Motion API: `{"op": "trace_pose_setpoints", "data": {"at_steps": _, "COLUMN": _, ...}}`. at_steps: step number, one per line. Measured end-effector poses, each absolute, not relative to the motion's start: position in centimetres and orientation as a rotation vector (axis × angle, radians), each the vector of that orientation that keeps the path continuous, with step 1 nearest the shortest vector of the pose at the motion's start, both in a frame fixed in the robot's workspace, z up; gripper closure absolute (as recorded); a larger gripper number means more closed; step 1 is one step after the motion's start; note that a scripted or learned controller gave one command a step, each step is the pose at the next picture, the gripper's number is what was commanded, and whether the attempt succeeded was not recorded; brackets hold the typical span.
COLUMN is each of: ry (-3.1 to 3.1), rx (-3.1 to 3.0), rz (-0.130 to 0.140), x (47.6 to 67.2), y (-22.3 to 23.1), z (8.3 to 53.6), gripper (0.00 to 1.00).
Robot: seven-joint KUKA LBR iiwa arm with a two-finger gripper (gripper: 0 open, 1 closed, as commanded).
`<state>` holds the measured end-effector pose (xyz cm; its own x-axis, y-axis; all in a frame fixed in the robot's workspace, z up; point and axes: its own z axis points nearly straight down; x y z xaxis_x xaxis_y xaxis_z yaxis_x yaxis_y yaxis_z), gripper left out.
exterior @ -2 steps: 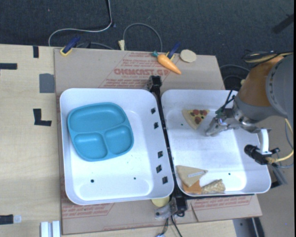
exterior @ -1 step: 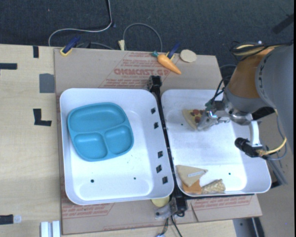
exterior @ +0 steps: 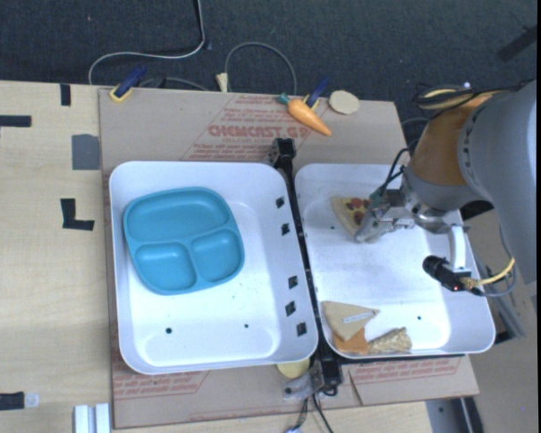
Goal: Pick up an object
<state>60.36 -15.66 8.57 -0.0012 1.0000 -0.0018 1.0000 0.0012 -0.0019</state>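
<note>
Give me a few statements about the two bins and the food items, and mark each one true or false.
1. The blue divided plate lies in the left bin. True.
2. The toy carrot lies inside the right bin. False: it lies on the cardboard beyond the bins.
3. The end effector is low in the right bin beside the pizza slice. True.
4. The sandwich pieces sit on the blue plate. False: they lie at the right bin's near edge.
5. The arm reaches in from the left. False: from the right.
</note>
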Motion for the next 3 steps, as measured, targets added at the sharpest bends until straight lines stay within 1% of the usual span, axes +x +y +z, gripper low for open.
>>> {"op": "trace_pose_setpoints", "data": {"at_steps": 1, "ry": -2.228, "rx": -2.227, "rz": -0.002, "x": 59.7, "y": -14.3, "z": 8.8, "gripper": 1.0}}
{"op": "trace_pose_setpoints", "data": {"at_steps": 2, "ry": -2.227, "rx": -2.221, "rz": -0.006, "x": 59.7, "y": -14.0, "z": 8.7, "gripper": 0.0}}
{"op": "trace_pose_setpoints", "data": {"at_steps": 3, "ry": -2.231, "rx": -2.217, "rz": 0.002, "x": 65.1, "y": -10.2, "z": 8.6, "gripper": 0.0}}
